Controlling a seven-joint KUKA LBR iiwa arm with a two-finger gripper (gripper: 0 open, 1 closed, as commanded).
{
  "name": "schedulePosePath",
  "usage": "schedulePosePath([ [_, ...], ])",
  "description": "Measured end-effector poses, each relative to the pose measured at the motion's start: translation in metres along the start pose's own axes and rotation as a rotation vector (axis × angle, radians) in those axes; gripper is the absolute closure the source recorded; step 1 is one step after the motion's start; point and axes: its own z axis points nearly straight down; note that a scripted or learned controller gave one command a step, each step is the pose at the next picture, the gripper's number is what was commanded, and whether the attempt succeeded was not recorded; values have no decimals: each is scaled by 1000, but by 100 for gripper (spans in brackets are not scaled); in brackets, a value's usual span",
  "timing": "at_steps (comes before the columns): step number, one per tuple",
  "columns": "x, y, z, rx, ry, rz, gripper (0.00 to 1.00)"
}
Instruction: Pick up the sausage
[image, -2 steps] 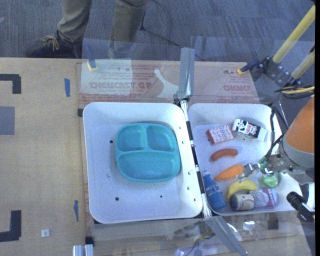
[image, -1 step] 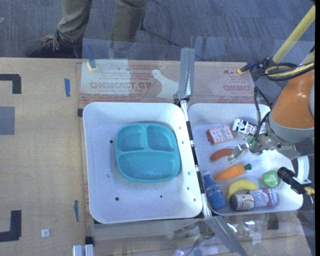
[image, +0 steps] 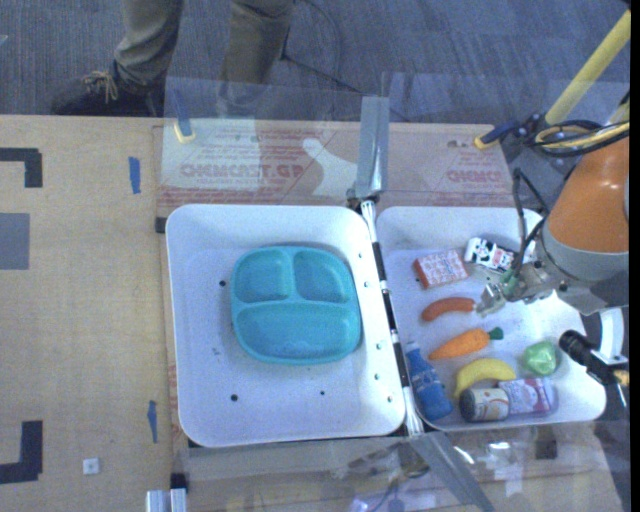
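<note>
**Gripper beside sausage in right bin, nothing held**

Landmark: the sausage (image: 448, 308), orange-red, lying flat and roughly crosswise in the upper middle of the right bin (image: 400, 235). It rests on the bin floor, free of other items.

Gripper (image: 497, 297) is just right of the sausage, close to its right end; whether it touches is unclear. Nothing sits between the fingers. Finger spread too small and blurred to read, so open or closed: cannot tell. Grey arm with orange band (image: 592, 215) rises up and to the right of the sausage.

Just above the sausage: a red-and-white cracker box (image: 440, 268). Above right: a black-and-white cow toy (image: 488, 254), near the gripper. Just below: a carrot (image: 462, 345) with green top pointing right. Further below: a banana (image: 484, 373), then a can (image: 508, 400) lying on its side. Below left: a blue bottle (image: 428, 385) along the bin's left wall. Below right: a green apple-like piece (image: 541, 357).

Well left of the sausage: the left bin (image: 190, 330) with a blue divided plate (image: 296, 304) in it.
</note>
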Motion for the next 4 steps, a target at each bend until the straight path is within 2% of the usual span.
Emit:
schedulePosePath([
  [1,0,0,0,0,0,0,0],
  [2,30,22,54,-2,-1,-41,0],
  [3,27,23,43,-6,-6,-36,100],
  [4,27,23,43,-6,-6,-36,0],
])
